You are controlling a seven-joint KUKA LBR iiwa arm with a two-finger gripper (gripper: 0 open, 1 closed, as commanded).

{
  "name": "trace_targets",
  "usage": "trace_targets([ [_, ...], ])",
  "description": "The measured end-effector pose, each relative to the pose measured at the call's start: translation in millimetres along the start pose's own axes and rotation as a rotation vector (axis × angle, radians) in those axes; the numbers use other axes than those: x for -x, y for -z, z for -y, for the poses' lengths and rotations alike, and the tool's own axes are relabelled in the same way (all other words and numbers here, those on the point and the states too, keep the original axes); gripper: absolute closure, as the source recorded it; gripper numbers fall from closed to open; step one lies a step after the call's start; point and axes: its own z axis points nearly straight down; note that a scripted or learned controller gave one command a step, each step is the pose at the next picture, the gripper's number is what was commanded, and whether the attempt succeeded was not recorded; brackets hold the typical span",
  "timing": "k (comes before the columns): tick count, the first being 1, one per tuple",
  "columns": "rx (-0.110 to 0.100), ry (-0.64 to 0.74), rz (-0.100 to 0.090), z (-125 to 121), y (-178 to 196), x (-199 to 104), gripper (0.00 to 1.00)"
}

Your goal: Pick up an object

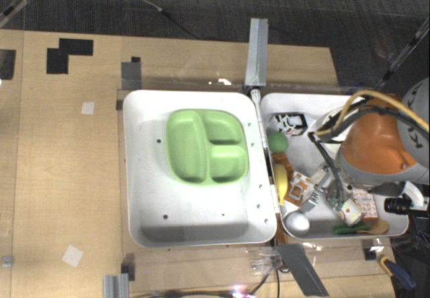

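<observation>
Grey arm low in the right bin (403, 226), over the clutter.
Its gripper (321, 186) sits among small objects by the yellow piece (281, 184); a silver ball (296, 223) lies just beside it, toward the bin's near-left corner.

Left bin (144, 216) contains a green divided tray (205, 145). Right bin (316, 103), at 3 o'clock, holds assorted items. The gripper (321, 189) is positioned low among them.

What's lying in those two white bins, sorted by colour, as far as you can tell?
Green: 2, a divided plate and a small ball
Yellow: 1, a banana-like piece
White: 1, a round ball
Total: 4 clear; others sit hidden under the arm.
</observation>
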Motion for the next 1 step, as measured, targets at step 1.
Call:
trace_targets([
  [1, 0.013, -0.109, -0.01, 7.9, -0.6, 7.6, 0.0],
])
